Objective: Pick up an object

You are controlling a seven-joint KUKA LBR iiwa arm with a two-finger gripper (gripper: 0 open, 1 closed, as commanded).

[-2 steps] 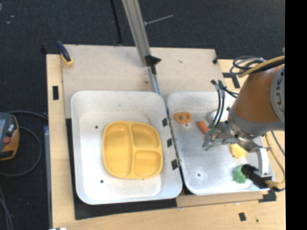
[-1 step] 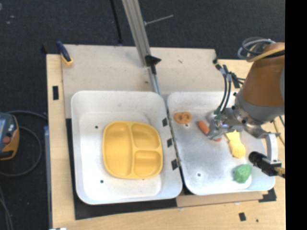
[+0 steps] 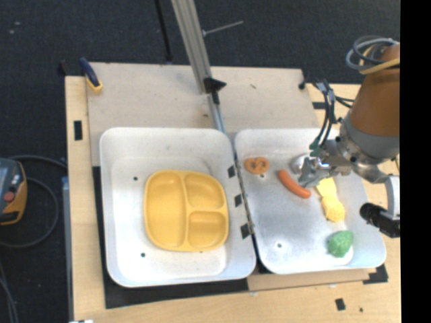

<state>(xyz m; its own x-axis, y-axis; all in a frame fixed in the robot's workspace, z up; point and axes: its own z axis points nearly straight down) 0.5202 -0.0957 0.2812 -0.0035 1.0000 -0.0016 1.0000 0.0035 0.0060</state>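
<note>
Plainly the step in hand looks like a descent onto the orange carrot-like piece [image 3: 294, 184], which lies aslant in the right bin [image 3: 283, 247], near that bin's middle and toward its far edge. To do it well, the gripper [image 3: 310, 170] should straddle the piece across its narrow width, not along its length, and sink low enough to pinch below its rounded top, keeping off the yellow piece [image 3: 330, 200] just beside it. The pretzel-shaped piece [image 3: 256, 165] and green piece [image 3: 340, 243] lie well apart. The arm [image 3: 377, 113] reaches in over the bin's right edge, wrist bent downward, gripper hovering at the carrot's right end. Whether the fingers are spread or pressed together I cannot tell.
</note>
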